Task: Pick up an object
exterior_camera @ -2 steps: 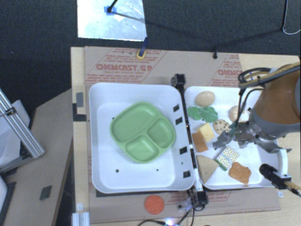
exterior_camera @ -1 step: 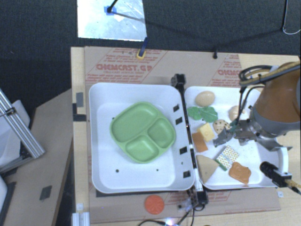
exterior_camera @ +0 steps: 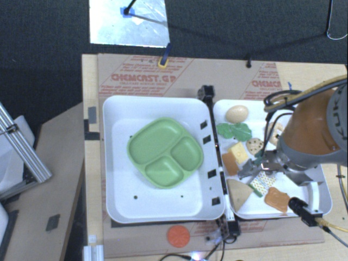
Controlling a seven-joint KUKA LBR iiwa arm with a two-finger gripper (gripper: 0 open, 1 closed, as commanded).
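Grey fingers: the gripper (exterior_camera: pixel 254 167) sits low over the right bin (exterior_camera: pixel 325 200), right of centre in the frame, its dark metal fingers (exterior_camera: pixel 247 170) pointing left and slightly splayed, with nothing visibly between them.
Candidate object: a yellow cheese block (exterior_camera: pixel 237 154) lies just up and left of the fingertips, near touching; it looks the closest thing to take.
Long axis: the cheese block runs roughly upper right to lower left, across the line of the fingers, by my reading.
Other near things: a patterned card (exterior_camera: pixel 260 185) lies just below the fingers; a tan wedge (exterior_camera: pixel 238 192) lies lower left of them; an orange toast piece (exterior_camera: pixel 277 199) lies lower right.
Farther things: an egg (exterior_camera: pixel 236 113) and a green leafy piece (exterior_camera: pixel 235 130) rest toward the top of the same bin, with a spotted biscuit (exterior_camera: pixel 254 144) between them and the arm.
Arm: the orange band (exterior_camera: pixel 312 124) and grey wrist cover the right part of the bin, so what lies beneath is hidden.
Surface: cardboard sheet (exterior_camera: pixel 141 75) on the surface carries both bins; the left bin (exterior_camera: pixel 117 200) holds a green divided plate (exterior_camera: pixel 166 152).
Room: the items crowd together, so a short leftward shift risks nudging neighbours; a divider (exterior_camera: pixel 215 145) between the bins stands close on the left.
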